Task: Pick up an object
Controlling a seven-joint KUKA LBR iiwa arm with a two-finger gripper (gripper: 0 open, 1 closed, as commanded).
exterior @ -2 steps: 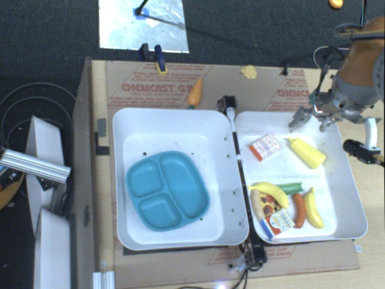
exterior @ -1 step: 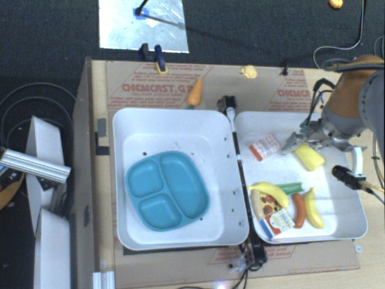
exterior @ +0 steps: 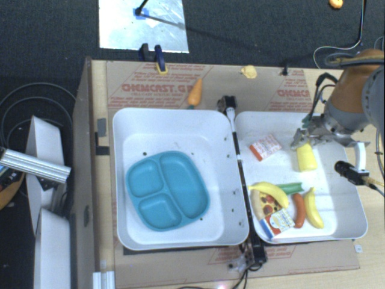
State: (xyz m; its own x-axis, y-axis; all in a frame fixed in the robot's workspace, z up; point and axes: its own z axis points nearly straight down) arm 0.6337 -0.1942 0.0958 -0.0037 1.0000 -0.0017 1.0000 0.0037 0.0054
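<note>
Two white bins are being shown side by side on a cardboard sheet [exterior: 180,83] printed in red with "CHEMCAST", partly covered. The left bin [exterior: 138,131] is holding a blue divided plate [exterior: 167,189]. The right bin [exterior: 349,215] is holding a red-and-white packet [exterior: 265,147] with unreadable print, a yellow block [exterior: 306,157], and, nearer, a banana [exterior: 272,191], a green piece [exterior: 291,188], a pizza slice [exterior: 266,206], a sausage [exterior: 299,209], a second banana [exterior: 313,208] and a printed card [exterior: 281,221], its writing too small to read. The gripper [exterior: 305,137] is being held just beyond the yellow block; whether its fingers are released or clenched cannot be told. An orange carrot [exterior: 194,93] is lying on the cardboard beyond the left bin.
</note>
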